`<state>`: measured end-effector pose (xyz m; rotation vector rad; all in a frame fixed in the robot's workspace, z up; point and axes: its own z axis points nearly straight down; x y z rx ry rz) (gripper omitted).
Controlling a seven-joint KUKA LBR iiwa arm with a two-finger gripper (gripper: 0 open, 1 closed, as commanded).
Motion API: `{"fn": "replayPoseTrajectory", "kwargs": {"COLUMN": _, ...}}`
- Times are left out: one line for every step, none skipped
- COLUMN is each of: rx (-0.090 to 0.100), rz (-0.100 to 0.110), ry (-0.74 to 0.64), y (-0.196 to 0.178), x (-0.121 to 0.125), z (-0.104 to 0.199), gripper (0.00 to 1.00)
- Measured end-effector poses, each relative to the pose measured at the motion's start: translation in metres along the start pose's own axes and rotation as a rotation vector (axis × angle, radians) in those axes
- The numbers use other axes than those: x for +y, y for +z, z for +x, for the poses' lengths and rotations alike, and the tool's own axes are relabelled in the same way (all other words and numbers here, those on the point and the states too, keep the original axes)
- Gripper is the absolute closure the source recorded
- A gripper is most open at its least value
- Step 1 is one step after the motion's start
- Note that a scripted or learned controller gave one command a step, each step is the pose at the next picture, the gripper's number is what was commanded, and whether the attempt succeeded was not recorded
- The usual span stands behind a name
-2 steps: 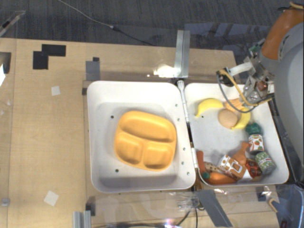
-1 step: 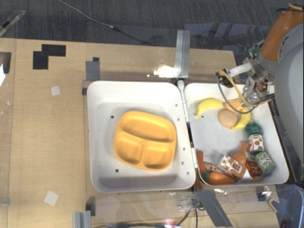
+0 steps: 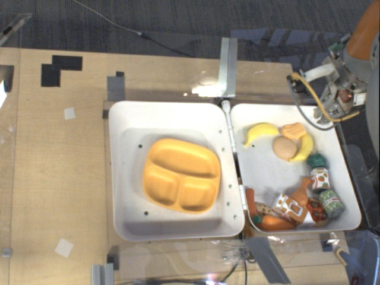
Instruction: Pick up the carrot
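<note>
Nearest the viewer, the orange carrot (image 3: 274, 222) lies on its side in the front left corner of the right-hand white bin (image 3: 264, 168), touching a small patterned carton (image 3: 289, 206). Farther back in that bin sits a yellow banana (image 3: 260, 132). The left-hand bin (image 3: 127, 159) holds a yellow divided tray (image 3: 181, 175). The gripper (image 3: 341, 100) hangs by the right-hand bin's far right corner, well apart from the carrot. Whether it is spread or pressed together cannot be told.

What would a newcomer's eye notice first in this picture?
The big yellow divided plate in the left bin stands out first. Next comes the right bin, crowded with small foods: a yellow banana near its far edge, the orange carrot at its near edge.
</note>
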<state>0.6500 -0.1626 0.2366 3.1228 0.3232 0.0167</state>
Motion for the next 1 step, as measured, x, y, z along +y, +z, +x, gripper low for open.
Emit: {"fn": "replayPoseTrajectory", "kwargs": {"rx": -0.009, "rz": 0.003, "ry": -0.008, "y": 0.0221, "x": -0.0036, "z": 0.0016, "gripper": 1.00}}
